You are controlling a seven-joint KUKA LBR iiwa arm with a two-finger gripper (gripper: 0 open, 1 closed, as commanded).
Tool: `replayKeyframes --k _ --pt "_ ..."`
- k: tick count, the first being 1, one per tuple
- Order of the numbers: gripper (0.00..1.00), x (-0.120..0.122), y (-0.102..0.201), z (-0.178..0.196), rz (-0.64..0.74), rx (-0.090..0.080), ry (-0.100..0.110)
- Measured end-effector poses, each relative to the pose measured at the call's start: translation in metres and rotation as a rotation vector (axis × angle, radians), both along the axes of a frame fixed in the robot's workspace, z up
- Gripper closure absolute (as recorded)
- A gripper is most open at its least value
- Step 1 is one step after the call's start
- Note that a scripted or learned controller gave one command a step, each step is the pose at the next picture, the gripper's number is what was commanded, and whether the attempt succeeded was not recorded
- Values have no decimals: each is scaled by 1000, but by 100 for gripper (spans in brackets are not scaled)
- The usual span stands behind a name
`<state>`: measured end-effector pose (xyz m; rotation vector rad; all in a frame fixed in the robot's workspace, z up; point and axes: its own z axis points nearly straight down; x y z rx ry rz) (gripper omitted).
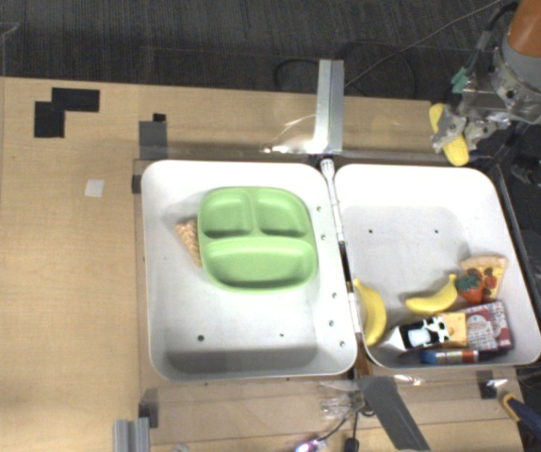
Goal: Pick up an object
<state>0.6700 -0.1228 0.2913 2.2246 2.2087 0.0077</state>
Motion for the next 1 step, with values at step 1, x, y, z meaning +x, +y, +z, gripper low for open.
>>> replayKeyframes --k 1 --pt "100 0 19 -60 -28 1 3"
